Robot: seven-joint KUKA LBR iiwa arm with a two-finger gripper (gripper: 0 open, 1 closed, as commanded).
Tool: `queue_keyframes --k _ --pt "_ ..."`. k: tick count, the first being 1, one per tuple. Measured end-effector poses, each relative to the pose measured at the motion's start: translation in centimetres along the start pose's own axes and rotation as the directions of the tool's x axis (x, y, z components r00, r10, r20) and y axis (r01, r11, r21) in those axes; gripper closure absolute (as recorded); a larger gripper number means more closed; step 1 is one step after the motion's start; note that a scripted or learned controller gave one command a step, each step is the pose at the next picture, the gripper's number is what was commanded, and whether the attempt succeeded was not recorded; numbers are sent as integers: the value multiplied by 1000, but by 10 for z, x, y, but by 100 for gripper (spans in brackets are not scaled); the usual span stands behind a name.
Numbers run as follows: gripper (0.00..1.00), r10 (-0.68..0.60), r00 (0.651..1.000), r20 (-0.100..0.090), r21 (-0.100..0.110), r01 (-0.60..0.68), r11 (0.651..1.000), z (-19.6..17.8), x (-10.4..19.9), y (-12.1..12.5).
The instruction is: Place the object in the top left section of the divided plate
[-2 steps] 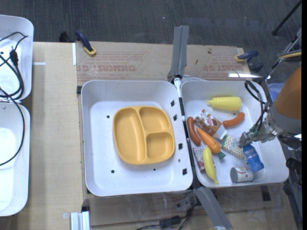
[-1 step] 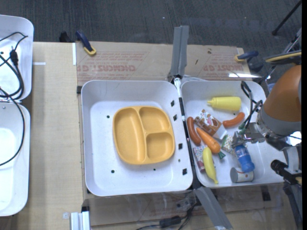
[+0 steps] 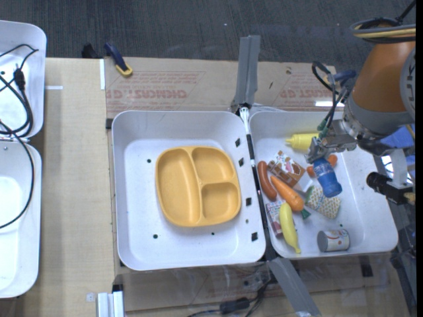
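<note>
**Over the right bin: pick step in hand, plate not yet loaded**

Over the right bin (image 3: 370,240) I find the gripper (image 3: 319,152) low among the clutter, at the upper part of the pile, with the grey arm (image 3: 380,78) coming in from the right. It sits just beside the blue bottle (image 3: 327,177), at the bottle's upper end, with the yellow mustard bottle (image 3: 301,140) close to its left. From this slanted view I cannot tell whether it is open or closed, nor whether anything sits within it; I record no hold.

The remaining items lie packed toward the left half of that bin: a sausage (image 3: 266,180) along the wall, a carrot (image 3: 288,193) beside it, a banana (image 3: 289,227) below, a small printed packet (image 3: 288,168) above the carrot, and a tin can (image 3: 333,240) on its side near the front rim.

The yellow divided plate (image 3: 197,184) rests in the middle of the left bin (image 3: 132,230). Its top left section (image 3: 174,193), the long compartment as I read it, holds nothing, and the two smaller sections are likewise bare.

My judgement: the task stands at the grasp stage, with the blue bottle the likeliest target. The next move calls for a secure hold confirmed by a clear lift, since neighbours crowd the bottle and could be dragged. After that, a carry leftward over the divider between the bins, and a release squarely inside the named section, away from its ridges
</note>
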State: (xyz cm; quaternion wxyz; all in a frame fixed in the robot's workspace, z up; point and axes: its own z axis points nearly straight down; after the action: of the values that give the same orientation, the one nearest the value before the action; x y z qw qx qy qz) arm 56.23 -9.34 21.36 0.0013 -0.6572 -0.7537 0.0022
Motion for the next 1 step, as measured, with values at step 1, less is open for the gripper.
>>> queue_keyframes --k 1 --pt "100 208 978 2 2 -208 978 25 64 55"
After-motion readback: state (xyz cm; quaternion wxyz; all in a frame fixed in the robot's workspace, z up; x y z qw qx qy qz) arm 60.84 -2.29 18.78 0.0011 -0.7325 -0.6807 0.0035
